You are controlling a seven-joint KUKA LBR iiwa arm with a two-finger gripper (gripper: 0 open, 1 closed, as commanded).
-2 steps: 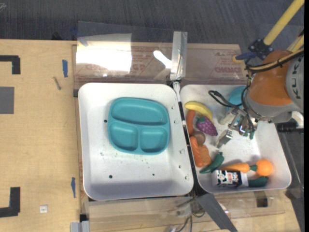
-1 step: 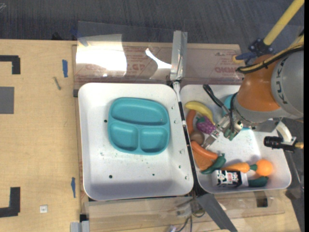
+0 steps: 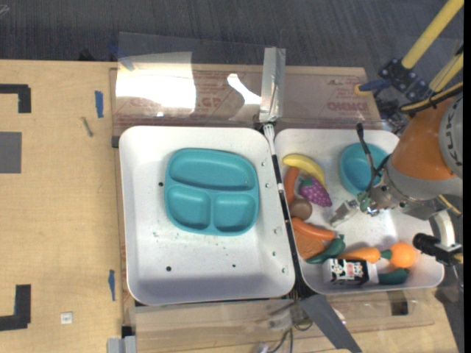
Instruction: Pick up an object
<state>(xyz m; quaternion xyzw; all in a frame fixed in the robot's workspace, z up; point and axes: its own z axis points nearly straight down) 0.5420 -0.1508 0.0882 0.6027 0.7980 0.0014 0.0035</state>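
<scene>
- Left bin [image 3: 140, 271]: holds one teal divided tray [image 3: 212, 190], set flat near its centre. You would find it broad, stiff and low, with little edge for two fingers; a poor candidate.
- Right bin [image 3: 383, 234]: your stock of pickable things, crowded along its left and near sides.
- Banana [image 3: 305, 165], purple grapes [image 3: 315, 192], brown round piece [image 3: 300, 210]: far-left cluster, touching or nearly so. Likely light, hard, smooth plastic; expect slipping, so take each across its narrow width.
- Orange wedge [image 3: 313, 232] with green piece [image 3: 326, 248]: near-left, overlapping.
- Small carton [image 3: 347, 271], carrot [image 3: 366, 254], orange ball [image 3: 403, 254]: near wall, tightly packed; little finger room.
- Teal bowl [image 3: 360, 164]: far side, stiff rim.
- Gripper [image 3: 352, 207]: low over the bin's bare middle, just right of the grapes; nothing between its fingers, and whether they are parted I cannot tell.
</scene>
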